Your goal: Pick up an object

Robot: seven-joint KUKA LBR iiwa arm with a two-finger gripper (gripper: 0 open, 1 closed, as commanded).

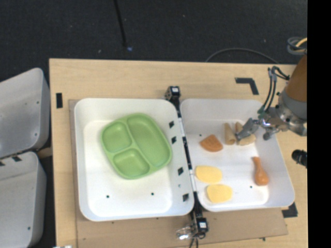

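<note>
The tool [252, 129] is seen low over the right bin [274, 190], at the beige pieces [234, 133] that lie near the middle of that bin's far half. One dark finger rests on or just beside the right-hand beige piece; whether the fingers are apart or together cannot be told, and nothing is shown clamped between them.

Taking the beige pieces as the landmark, an orange wedge [211, 143] lies just beside them on the side of the left bin [83, 200], two yellow ovals [208, 174] lie nearer the camera, and an orange drumstick-shaped piece [260, 171] lies near the right bin's outer wall. A green divided plate [135, 145] sits in the left bin.

The beige pieces are judged to be light, stiff toy food with smooth, possibly slippery surfaces; a hold across the narrow width of one piece would seem best.

No brand, label or writing can be read.
</note>
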